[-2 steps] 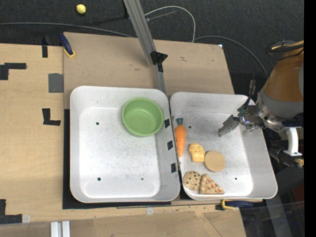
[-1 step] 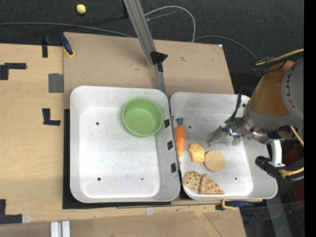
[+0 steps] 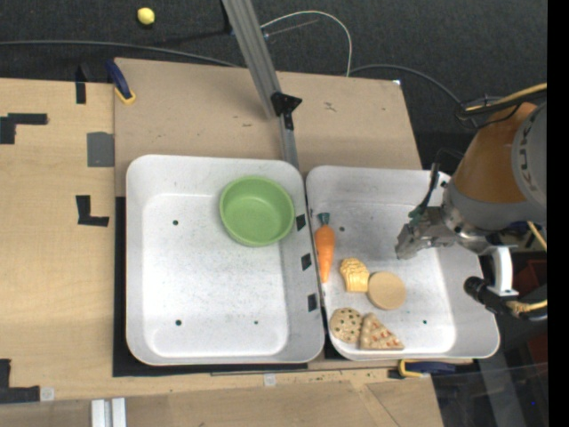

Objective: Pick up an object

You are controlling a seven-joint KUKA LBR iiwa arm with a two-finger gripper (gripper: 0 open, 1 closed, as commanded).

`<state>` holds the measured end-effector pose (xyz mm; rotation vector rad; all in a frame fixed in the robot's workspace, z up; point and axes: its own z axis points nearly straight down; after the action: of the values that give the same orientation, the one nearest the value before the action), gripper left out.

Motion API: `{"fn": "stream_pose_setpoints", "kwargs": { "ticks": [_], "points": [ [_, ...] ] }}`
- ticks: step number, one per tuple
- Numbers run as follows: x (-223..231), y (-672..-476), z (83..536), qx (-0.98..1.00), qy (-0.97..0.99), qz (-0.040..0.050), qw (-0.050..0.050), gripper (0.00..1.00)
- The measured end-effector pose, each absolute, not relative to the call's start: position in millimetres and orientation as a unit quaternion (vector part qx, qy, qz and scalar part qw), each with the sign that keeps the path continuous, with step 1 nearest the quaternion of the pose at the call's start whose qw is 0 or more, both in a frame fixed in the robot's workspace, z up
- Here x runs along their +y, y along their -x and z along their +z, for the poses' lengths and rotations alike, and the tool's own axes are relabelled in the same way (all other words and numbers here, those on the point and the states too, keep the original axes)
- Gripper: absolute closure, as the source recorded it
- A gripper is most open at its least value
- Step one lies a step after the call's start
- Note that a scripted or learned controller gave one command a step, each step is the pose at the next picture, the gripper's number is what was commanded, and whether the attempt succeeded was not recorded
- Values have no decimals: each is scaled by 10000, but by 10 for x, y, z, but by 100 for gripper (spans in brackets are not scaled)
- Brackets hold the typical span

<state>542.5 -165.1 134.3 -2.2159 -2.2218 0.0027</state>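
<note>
In the right bin [image 3: 373,185] lie an orange carrot [image 3: 324,250] against the left wall, a yellow waffle-like piece [image 3: 354,275], a round tan cookie [image 3: 387,290], a speckled cookie [image 3: 346,325] and a pizza slice [image 3: 380,335]. My gripper [image 3: 411,243] hangs over the right part of this bin, a little above and to the right of the round tan cookie. Nothing shows between its fingers. A green bowl [image 3: 257,210] sits in the left bin [image 3: 160,265] near its back right corner.
A grey metal pole [image 3: 253,47] slants from the top down to the gap between the bins. A blue and yellow clamp [image 3: 120,81] sits at the bench's back left, another [image 3: 416,368] at the right bin's front edge. Cables cross the dark floor behind.
</note>
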Motion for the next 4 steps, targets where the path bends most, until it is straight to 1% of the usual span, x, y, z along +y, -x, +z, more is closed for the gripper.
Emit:
{"fn": "stream_pose_setpoints", "kwargs": {
  "ticks": [1, 2, 3, 4],
  "points": [
    [-1624, -5464, 1769, -7078, 7064, -6, -12, 100],
    [-1712, -5486, 2359, -7074, 7068, -11, -27, 100],
    [-1685, -5585, 2840, -7079, 7063, -10, -21, 100],
    [-1192, -5623, 2683, -7092, 7050, 2, 9, 100]
  ]
}}
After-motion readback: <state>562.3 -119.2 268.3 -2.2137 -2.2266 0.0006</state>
